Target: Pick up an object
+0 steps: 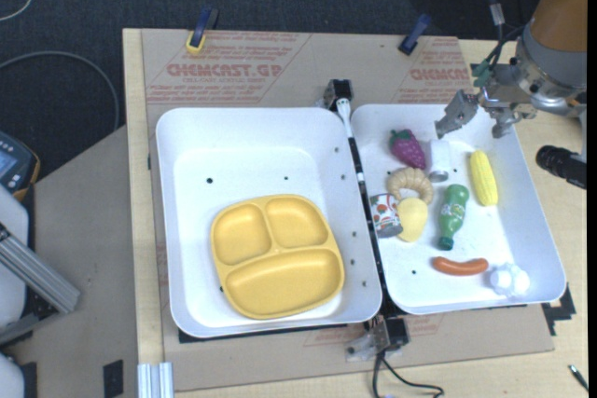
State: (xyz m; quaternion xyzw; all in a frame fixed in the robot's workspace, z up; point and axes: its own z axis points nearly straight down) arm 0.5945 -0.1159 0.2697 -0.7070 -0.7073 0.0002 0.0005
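Note:
My gripper (pixel 478 118) hangs over the far edge of the right bin (pixel 539 228), open, with nothing between its fingers. Below it in this bin lie a purple bunch of grapes (pixel 407 147), a yellow corn cob (pixel 482 177), a tan bagel (pixel 411 184), a yellow lemon (pixel 411 219), a green bottle (pixel 452 214), a small printed packet (pixel 383 212), a hot dog (pixel 459 266) and a small white object (pixel 508 278). The corn cob is nearest the gripper, slightly toward the front.
The left bin (pixel 177 163) holds a yellow divided plate (pixel 275 253). A black divider strip (pixel 357 172) runs between the bins. Clamps (pixel 198 31) hold the cardboard at the back. The arm's orange band (pixel 564 9) rises at the upper right.

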